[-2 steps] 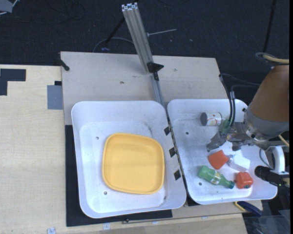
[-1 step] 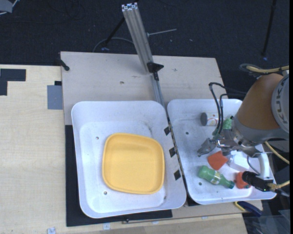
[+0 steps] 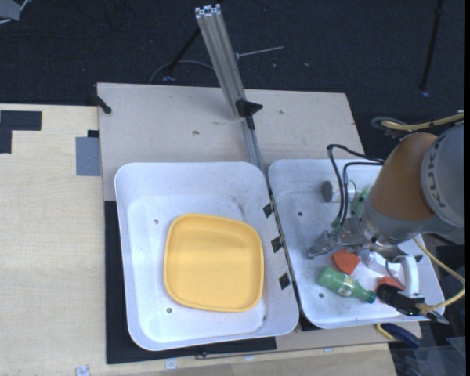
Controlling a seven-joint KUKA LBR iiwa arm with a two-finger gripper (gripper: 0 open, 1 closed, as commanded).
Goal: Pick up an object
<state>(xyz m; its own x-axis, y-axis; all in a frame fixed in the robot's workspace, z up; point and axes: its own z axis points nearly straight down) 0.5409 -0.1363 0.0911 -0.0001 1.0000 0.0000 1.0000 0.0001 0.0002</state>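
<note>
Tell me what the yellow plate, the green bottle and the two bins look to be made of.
Yellow plate: probably plastic, matte; even colour, soft rounded rim, no glare.
Green bottle: likely plastic, slightly glossy; small highlight along its side, though too small to be sure.
Bins, left and right: seemingly thin moulded plastic, white, dull sheen; rounded corners and shallow formed walls.

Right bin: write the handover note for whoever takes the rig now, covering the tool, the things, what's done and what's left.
Tool: low inside the right bin, among the things; its grip cannot be made out from this view.
Things: green bottle lying near the bin's front, orange piece just behind it, small grey knob toward the back. The yellow plate lies flat in the left bin.
Done: arm is down at the pile.
Left: nothing seen lifted yet; a pick must still be confirmed.
</note>
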